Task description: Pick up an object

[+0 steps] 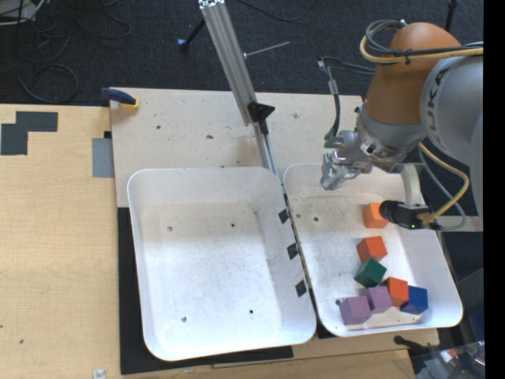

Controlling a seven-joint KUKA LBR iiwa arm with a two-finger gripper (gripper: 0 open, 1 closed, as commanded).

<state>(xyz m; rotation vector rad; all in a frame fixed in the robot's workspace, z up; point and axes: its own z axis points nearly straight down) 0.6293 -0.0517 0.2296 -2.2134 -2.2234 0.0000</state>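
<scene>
While the grey arm with its orange band reaches in from the right, its hand [338, 172] hovers over the far end of the right shallow white plastic bin [319, 235], pointing downward with nothing between its metal fingers; whether they are spread or closed I cannot tell at this size. No object has been picked yet, so the whole grasp is left to do, by my reading. Nearest the hand, toward the bin's right wall, sits a small orange cube [374, 215], partly masked by a black fitting. Further toward the near end lies a red-orange cube [371, 248], with a dark green cube [369, 273] touching it just below. Beyond them, in the near corner, a cluster packs together: two pale purple blocks [366, 303], another orange cube [398, 290] and a blue cube [416, 299], all looking like matte, hard-edged foam or wooden pieces. The left shallow white bin [158, 212] beside it has a smooth, speckled floor. Both bins rest on a pale wooden table [55, 227], and a ribbed aluminium rail [229, 46] rises slantwise from the seam between them.
</scene>
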